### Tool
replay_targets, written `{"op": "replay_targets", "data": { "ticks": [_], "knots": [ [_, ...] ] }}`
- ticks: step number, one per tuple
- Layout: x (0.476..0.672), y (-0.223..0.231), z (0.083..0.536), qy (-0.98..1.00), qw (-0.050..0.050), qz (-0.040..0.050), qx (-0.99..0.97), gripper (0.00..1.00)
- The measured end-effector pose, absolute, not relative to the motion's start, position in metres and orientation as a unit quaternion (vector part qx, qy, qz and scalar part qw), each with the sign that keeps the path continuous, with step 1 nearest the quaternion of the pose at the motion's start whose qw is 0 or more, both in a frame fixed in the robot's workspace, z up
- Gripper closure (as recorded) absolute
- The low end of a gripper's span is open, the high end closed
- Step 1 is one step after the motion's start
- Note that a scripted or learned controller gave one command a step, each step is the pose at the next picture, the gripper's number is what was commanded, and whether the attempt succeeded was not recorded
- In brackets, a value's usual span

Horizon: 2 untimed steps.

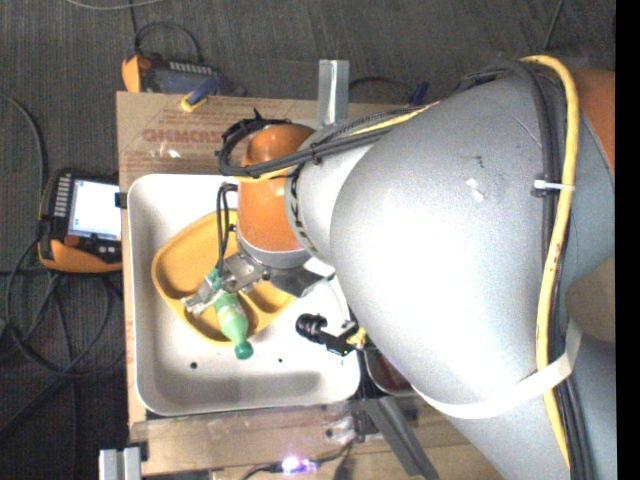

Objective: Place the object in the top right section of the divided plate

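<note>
Looming across the right of the view, the big grey arm (pixel 450 268) reaches in over the white bin (pixel 150 368). Its orange wrist band (pixel 265 208) sits just above the gripper (pixel 218 290), whose fingers are closed around the upper end of a small green bottle (pixel 232 323). That bottle lies tilted over the near rim of the yellow divided plate (pixel 180 268), cap end pointing toward the bin floor. Beyond the bin, a cardboard sheet (pixel 190 133).
</note>
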<state>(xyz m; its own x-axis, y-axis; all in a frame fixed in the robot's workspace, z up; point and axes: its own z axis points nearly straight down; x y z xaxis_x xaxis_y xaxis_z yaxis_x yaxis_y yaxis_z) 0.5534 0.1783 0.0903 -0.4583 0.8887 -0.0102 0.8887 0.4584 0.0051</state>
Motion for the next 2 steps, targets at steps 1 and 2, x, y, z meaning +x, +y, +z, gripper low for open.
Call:
{"op": "replay_targets", "data": {
  "ticks": [1, 2],
  "knots": [
    [0.5991, 0.1219, 0.0996, 0.741, -0.016, -0.0130, 0.671, 0.00],
    [0.5986, 0.1206, 0.1064, 0.743, -0.015, -0.0181, 0.669, 1.00]
  ]
}}
